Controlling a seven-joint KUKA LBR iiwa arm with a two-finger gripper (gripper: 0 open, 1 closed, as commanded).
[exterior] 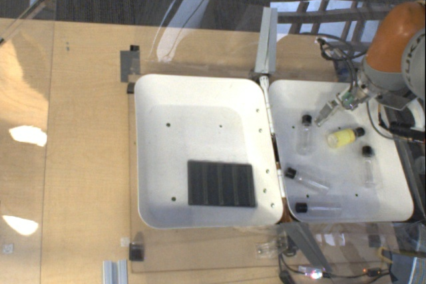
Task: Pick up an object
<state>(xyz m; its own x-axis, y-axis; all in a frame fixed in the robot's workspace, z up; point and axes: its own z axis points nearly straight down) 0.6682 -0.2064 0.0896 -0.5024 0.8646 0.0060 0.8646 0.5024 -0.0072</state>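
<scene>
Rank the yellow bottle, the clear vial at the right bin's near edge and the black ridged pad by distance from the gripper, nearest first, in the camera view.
From the gripper:
1. Yellow bottle, just below it in the right bin.
2. Clear vial, at that bin's near edge.
3. Black ridged pad, across in the left bin.

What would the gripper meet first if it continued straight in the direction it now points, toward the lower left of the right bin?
Probably the clear vial with a black cap, which lies just beyond the gripper on the floor of the right bin. Depth is hard to judge from above, so it might touch the bin floor beside the vial first.
</scene>
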